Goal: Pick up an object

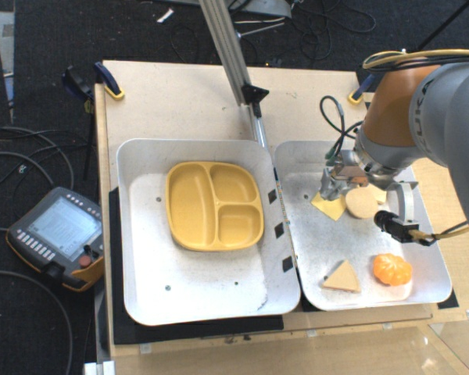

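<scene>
In the right bin (297, 158), shallow white plastic with scuffed floor, the gripper (331, 191) is lowered over a flat yellow wedge (327, 206), tips at its upper edge; whether the tips are apart or together cannot be told; no item visibly between them; a pale round disc (361, 204) lies just right of the wedge; a tan triangular slice (341, 277) sits nearer the camera; a ridged orange fruit (392, 269) right of that slice; left of the wedge, in the left bin (141, 209), a smooth yellow three-compartment tray (215, 205).
</scene>
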{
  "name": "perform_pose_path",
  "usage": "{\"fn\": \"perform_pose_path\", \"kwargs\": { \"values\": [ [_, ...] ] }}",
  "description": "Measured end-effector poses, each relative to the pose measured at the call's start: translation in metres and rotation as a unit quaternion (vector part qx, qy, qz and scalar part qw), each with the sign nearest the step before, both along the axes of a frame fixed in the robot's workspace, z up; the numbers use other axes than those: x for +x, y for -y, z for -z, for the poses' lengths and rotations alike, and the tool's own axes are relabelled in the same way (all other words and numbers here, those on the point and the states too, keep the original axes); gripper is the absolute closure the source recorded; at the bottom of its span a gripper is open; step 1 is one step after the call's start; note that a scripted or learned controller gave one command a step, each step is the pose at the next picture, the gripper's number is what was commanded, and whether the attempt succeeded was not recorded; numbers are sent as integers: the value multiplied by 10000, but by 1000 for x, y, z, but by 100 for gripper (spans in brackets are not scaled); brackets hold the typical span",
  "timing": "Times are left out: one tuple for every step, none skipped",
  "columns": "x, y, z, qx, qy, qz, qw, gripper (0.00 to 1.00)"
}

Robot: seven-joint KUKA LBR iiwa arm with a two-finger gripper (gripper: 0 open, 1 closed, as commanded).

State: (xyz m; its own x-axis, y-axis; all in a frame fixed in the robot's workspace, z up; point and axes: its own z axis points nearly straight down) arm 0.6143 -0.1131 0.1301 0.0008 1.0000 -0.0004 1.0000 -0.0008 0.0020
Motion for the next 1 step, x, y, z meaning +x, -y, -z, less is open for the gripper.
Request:
{"fn": "perform_pose_path", "kwargs": {
  "values": [
    [-6,-2,-46,-3,15,-3,10000,100]
  ]
}}
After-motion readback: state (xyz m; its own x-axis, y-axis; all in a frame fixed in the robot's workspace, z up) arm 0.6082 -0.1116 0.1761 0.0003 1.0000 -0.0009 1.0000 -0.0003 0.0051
